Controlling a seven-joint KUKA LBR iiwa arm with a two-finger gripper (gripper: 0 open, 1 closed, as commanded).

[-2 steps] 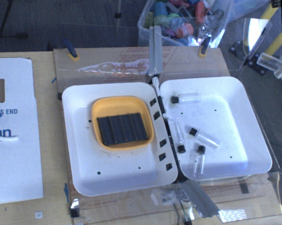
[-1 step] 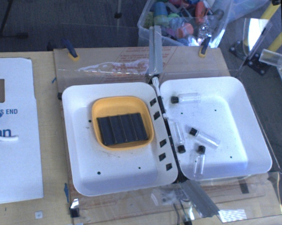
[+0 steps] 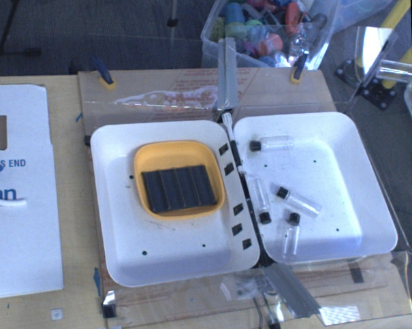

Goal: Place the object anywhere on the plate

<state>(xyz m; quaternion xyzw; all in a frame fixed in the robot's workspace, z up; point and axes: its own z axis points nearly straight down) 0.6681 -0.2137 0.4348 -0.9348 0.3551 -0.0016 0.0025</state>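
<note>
Flat dark ribbed rectangular slab (image 3: 179, 189) lying on square yellow plastic plate (image 3: 146, 161), long axis left-right; hand state indeterminable.

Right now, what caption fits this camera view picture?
Yellow plate holding a dark ribbed block in left bin; clear vials scattered in right bin.

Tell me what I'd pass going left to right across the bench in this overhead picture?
White printed board → left bin → yellow plate holding a dark ridged block → right bin with small clear black-capped vials.
</note>
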